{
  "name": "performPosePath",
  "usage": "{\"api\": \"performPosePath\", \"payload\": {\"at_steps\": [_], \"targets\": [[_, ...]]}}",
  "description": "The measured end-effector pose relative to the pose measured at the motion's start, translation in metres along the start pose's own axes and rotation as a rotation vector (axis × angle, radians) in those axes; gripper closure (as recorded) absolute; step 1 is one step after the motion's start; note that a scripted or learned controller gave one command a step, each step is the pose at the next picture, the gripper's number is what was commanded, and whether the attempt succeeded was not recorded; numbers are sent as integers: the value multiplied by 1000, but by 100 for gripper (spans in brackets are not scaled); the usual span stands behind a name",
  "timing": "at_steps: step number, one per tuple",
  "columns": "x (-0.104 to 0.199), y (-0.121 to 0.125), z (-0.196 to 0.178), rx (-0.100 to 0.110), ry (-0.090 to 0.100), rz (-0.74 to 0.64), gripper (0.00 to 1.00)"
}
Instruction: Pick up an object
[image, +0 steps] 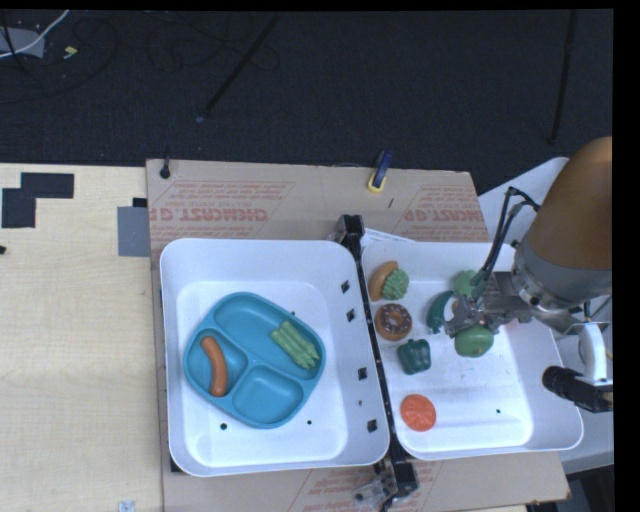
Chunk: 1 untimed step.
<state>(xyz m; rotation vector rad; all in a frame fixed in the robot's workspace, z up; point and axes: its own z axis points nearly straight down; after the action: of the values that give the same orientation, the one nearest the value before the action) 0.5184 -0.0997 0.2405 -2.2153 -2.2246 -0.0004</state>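
My gripper (468, 322) hangs low over the right bin (545, 425), at its right-centre. A round light-green fruit (475, 343) lies right under it, and whether the two touch cannot be made out. A teal curved piece (439, 311) sits just to the gripper's left, and a light-green leafy piece (465, 283) just behind it. Farther left lie a brown doughnut (393, 321), a dark green pepper (414, 355) and a bun with green lettuce (388, 282). Near the bin's front lies an orange-red tomato (419, 412).
The left bin (185, 420) holds a blue divided plate (262, 395) with a sausage (214, 364) and green beans (296, 341). A black divider (366, 340) separates the bins. The grey and orange arm (575, 230) covers the right bin's far right corner.
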Motion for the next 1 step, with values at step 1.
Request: {"api": "performPosePath", "payload": {"at_steps": [1], "targets": [[53, -4, 0, 3, 1, 0, 100]]}}
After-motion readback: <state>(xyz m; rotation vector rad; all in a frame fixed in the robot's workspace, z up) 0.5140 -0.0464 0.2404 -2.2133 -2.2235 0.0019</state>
